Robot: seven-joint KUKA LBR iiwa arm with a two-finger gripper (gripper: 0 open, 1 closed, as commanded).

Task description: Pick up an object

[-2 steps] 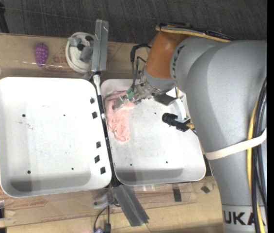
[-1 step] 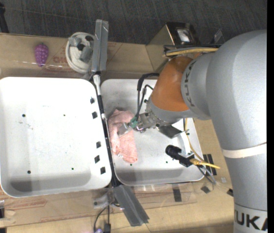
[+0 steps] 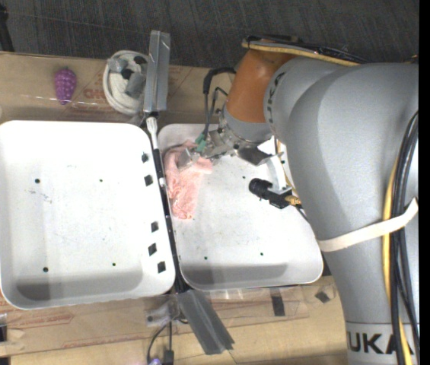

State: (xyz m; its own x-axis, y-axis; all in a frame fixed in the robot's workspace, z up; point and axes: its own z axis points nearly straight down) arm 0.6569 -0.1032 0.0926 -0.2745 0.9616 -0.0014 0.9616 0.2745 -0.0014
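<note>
gripper [image 3: 202, 147] upper centre, grip state unreadable | crumpled pink soft lump [image 3: 183, 181] just below-left, long axis running down-frame along left wall of shallow white right-hand bin [image 3: 294, 268]

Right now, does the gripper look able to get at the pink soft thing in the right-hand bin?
Probably yes. The gripper sits at the pink thing's upper end, and nothing lies over it. It hugs the bin's left wall, though, which could crowd a grasp.

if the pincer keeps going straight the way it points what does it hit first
Probably the pink soft lump in the right bin; the pincer sits at its upper end, depth unclear.
</note>
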